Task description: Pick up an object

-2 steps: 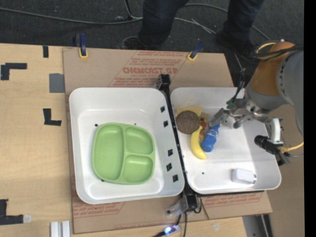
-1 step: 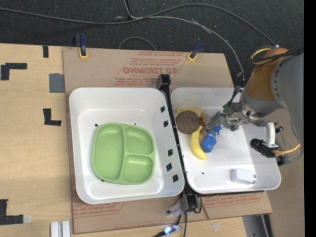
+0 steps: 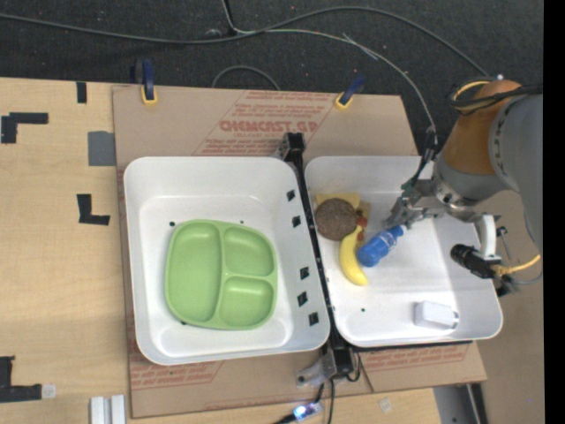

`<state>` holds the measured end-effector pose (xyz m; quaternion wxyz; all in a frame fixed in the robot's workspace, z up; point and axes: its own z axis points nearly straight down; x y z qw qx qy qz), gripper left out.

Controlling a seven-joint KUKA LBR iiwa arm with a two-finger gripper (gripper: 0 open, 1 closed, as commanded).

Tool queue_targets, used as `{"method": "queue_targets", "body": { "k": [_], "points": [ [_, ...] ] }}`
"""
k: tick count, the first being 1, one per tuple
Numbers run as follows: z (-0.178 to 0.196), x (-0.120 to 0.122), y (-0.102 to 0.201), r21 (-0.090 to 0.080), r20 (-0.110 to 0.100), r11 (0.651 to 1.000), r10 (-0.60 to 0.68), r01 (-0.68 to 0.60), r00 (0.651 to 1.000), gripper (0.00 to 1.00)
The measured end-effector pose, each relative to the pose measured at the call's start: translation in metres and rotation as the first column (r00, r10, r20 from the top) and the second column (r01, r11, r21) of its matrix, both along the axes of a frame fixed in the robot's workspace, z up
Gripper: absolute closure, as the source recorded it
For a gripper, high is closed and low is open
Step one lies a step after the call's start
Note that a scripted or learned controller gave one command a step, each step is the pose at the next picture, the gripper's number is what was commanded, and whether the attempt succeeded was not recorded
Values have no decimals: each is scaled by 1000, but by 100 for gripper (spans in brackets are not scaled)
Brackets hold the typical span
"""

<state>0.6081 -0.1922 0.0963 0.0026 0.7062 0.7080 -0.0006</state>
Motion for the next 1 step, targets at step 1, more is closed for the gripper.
{"method": "queue_targets", "body": {
  "k": [1],
  "points": [
    [58, -7, 3, 4, -2, 1000, -1, 1, 1000, 100]
  ]
}}
